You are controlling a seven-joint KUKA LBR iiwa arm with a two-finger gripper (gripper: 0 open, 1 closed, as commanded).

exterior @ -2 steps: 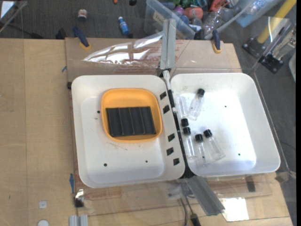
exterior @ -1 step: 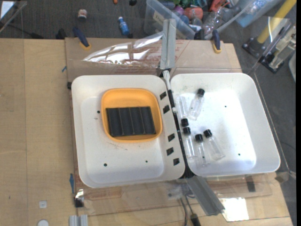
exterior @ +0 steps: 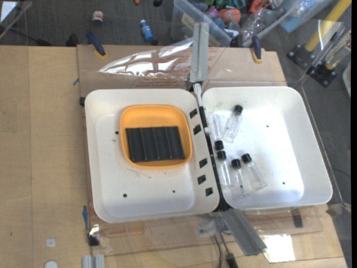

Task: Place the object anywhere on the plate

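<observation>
Several small clear vials with black caps lie in the right bin (exterior: 279, 102), grouped near its left side. One vial (exterior: 232, 121) lies tilted toward the upper left area, its cap pointing up and right; another vial (exterior: 252, 172) lies lower down, cap toward the upper left, with more clear vials and black caps just beside it along the divider between the bins. The glass is see-through and hard to make out against the white floor. In the left bin (exterior: 106, 194) sits an orange plate (exterior: 156, 114), rounded-square, carrying a black ribbed rectangular block (exterior: 155, 144). Both bins rest on a wooden worktop (exterior: 39, 149).
</observation>
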